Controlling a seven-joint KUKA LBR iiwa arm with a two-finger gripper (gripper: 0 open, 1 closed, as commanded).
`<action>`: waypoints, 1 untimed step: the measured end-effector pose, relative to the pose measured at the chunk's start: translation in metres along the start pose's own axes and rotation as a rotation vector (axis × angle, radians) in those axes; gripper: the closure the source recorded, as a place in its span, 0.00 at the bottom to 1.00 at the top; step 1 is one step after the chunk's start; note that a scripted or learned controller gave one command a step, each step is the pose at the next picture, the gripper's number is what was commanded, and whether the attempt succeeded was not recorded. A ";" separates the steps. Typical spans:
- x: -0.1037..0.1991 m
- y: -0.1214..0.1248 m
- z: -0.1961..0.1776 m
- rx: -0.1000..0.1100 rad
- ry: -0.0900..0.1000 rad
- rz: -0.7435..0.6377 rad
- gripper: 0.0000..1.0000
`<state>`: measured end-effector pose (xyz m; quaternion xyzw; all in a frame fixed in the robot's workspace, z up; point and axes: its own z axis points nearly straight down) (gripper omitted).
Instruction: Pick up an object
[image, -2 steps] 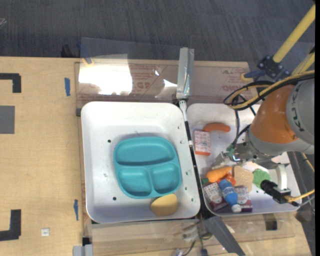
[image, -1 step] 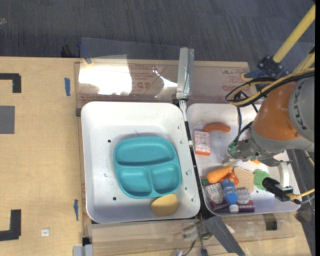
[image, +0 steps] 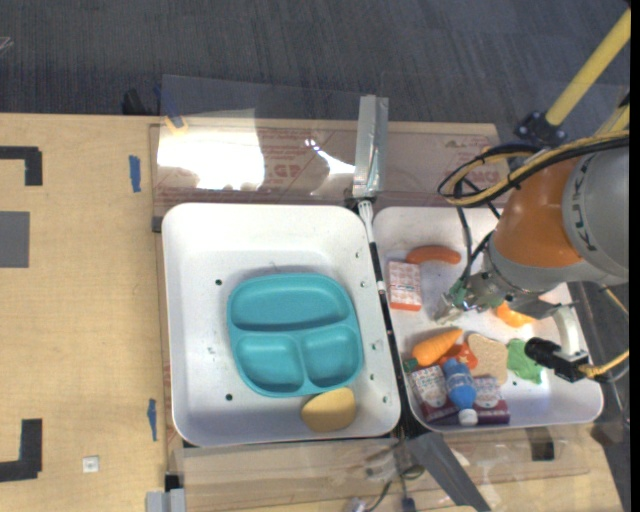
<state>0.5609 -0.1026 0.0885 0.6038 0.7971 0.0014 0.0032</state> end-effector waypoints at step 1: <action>0.003 -0.082 -0.001 -0.001 -0.001 -0.126 1.00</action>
